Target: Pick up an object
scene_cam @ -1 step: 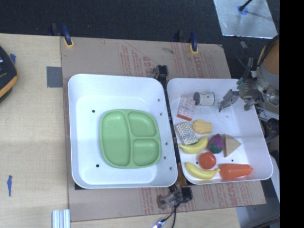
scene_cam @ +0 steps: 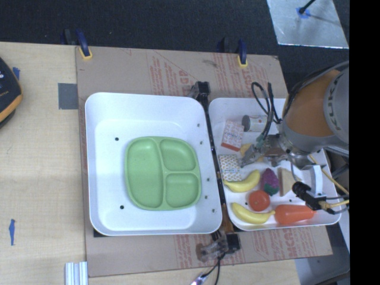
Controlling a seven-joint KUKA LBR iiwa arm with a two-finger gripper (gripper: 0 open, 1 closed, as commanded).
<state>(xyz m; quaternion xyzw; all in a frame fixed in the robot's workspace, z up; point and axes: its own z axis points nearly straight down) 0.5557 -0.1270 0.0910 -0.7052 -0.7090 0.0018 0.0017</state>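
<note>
Camera view has the gripper (scene_cam: pixel 256 152) low in the right bin (scene_cam: pixel 332 221), above the toy bananas (scene_cam: pixel 242 183); whether it grips anything cannot be told. Nothing appears lifted, so the pick looks unfinished.

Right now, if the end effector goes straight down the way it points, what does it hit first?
Probably the upper banana, just below the end effector, though depth is hard to judge from above.

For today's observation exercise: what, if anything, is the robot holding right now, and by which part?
It cannot be told. The gripper sits low in the right bin, above the bananas, but the arm hides whether anything is gripped.
</note>
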